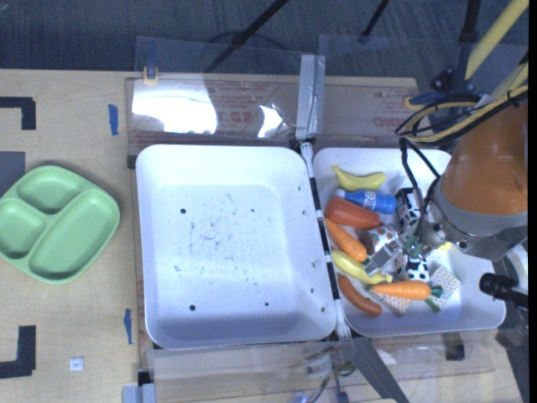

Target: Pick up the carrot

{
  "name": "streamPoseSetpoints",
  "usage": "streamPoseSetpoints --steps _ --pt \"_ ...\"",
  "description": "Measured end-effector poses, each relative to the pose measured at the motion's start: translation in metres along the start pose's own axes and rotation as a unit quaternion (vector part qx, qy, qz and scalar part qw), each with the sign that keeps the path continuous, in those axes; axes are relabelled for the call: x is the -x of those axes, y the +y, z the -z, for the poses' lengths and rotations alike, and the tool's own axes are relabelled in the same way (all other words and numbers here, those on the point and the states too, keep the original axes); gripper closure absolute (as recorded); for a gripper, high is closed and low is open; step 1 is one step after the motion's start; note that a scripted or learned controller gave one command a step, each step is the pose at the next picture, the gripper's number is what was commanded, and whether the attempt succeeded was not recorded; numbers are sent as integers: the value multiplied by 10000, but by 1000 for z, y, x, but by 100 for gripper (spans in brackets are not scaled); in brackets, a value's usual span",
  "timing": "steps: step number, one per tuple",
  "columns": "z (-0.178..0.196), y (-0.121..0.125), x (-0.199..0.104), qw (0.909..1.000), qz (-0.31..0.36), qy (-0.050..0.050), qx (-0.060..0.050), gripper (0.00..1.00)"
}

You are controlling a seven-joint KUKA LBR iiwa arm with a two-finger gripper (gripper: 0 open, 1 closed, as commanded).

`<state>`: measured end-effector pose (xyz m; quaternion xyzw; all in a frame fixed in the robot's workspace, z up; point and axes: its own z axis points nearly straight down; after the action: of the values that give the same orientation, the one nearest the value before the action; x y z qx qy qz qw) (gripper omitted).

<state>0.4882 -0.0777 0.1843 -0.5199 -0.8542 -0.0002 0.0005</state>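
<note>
Reaching in from the right edge of the frame, the grey arm with its broad orange band (489,168) hangs over the right-hand shallow white bin (478,309), its wrist pointing down and toward the left. The two-finger gripper (409,246) sits low among the toys at the middle of that bin, and whether it is open or closed cannot be told, since clutter and cabling hide its tip. Black cables loop from the upper right down to the wrist.

Just below the gripper, toward the lower right of the frame, lies the orange plastic carrot with a green leafy end (407,290), stretched roughly level, its green end to the right. It rests partly on a small checkered cloth piece (445,285) and is not seen between any fingers.

Left of the gripper a second orange carrot-like toy (346,239) lies slanted, with a red-orange oblong toy (354,214) above it, a blue and white bottle (372,199) beside that, and a yellow banana (359,177) at the bin's top. Another yellow banana (354,267) and a reddish sausage-shaped toy (359,296) lie near the lower left corner of the bin.

The left-hand white bin (226,242) fills the centre, and a green divided plate (54,222) sits at far left on the wooden bench (67,124).
</note>
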Motion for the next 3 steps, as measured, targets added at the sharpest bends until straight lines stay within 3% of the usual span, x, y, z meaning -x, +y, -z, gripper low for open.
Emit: streamPoseSetpoints --steps 1,2,3 --pt "1 34 28 9930 1184 -19 18 0" --pt "0 -2 2 9922 1250 -3 3 0" --pt "-40 46 44 9842 1771 -21 17 0"
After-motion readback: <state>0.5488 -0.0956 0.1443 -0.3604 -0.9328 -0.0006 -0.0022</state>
